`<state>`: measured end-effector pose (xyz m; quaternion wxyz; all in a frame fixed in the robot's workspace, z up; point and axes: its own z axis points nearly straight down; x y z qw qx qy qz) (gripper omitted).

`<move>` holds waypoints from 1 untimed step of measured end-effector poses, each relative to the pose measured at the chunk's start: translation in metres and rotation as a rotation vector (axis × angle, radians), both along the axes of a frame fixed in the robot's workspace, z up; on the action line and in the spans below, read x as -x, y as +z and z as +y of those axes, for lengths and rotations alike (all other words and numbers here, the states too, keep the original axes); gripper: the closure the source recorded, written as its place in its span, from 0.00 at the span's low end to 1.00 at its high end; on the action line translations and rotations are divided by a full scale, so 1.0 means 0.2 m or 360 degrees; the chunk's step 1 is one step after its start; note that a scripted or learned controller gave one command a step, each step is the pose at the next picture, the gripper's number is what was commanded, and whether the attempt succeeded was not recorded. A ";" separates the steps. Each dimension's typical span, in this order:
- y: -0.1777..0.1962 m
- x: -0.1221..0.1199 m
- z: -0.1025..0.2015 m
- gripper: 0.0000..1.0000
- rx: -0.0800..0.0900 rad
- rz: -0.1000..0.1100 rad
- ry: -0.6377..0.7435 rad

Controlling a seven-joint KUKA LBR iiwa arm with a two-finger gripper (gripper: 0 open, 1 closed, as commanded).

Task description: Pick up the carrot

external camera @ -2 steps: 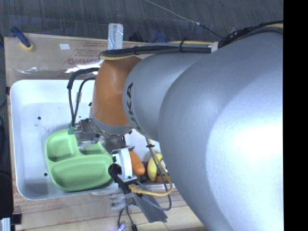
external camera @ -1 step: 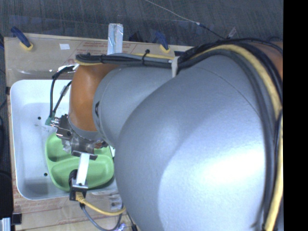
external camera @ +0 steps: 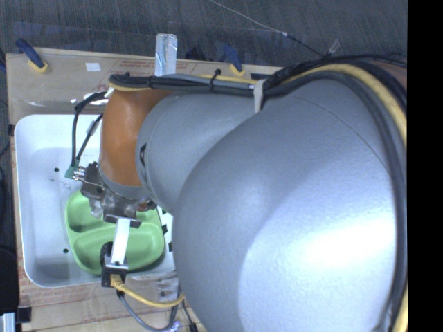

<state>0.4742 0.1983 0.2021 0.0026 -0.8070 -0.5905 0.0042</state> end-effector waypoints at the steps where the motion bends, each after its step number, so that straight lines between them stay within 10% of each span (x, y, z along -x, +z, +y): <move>1: 0.04 0.00 0.01 1.00 0.0001 0.0007 0.0017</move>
